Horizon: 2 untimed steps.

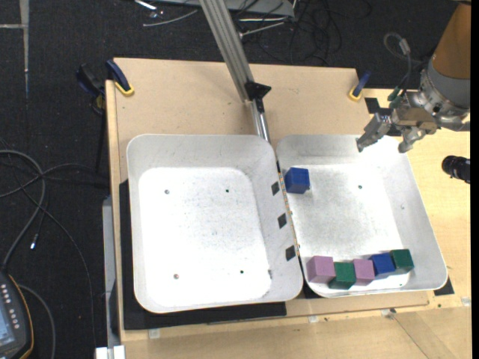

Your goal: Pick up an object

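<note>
Camera view, looking down at a slant. End effector (387, 141) poised over the far right corner of the right bin (419, 208), fingers spread apart with nothing between them. Grey arm with orange band (455, 51) entering from the right above it.

Lone blue cube (297, 179) lying well to the left of the end effector and a little nearer the camera, close against the right bin's left wall.

Row of five cubes far below the end effector, along the near wall of the same bin, touching or nearly so: purple cube (321, 268), green cube (344, 274), second purple cube (364, 269), second blue cube (383, 263), second green cube (402, 259).

Left bin (142, 200) well off to the left of the end effector, resting on the tan worktop (187, 96).
</note>
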{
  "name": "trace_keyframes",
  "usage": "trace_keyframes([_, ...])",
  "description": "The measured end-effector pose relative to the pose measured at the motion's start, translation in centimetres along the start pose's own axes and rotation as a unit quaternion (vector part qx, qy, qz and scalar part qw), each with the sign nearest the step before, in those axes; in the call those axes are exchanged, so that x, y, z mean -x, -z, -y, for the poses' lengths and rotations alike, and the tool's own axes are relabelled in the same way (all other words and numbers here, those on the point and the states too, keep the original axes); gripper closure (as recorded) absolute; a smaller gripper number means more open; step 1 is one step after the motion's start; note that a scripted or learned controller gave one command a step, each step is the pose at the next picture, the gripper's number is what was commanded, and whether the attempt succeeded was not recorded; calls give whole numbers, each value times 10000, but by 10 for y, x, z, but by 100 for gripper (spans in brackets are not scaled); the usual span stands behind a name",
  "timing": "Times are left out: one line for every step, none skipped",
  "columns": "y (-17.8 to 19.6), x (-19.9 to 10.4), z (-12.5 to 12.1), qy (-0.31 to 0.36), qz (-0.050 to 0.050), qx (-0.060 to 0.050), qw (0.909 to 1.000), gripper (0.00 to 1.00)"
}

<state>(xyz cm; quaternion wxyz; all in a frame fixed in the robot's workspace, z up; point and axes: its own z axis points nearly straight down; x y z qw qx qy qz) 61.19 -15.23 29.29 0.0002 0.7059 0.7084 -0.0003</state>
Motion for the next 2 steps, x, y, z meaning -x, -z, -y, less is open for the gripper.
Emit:
trace_keyframes([-69, -2, 71, -34, -15, -53, 10000, 0])
trace_keyframes([-181, 43, 46, -30, -4, -30, 10000, 0])
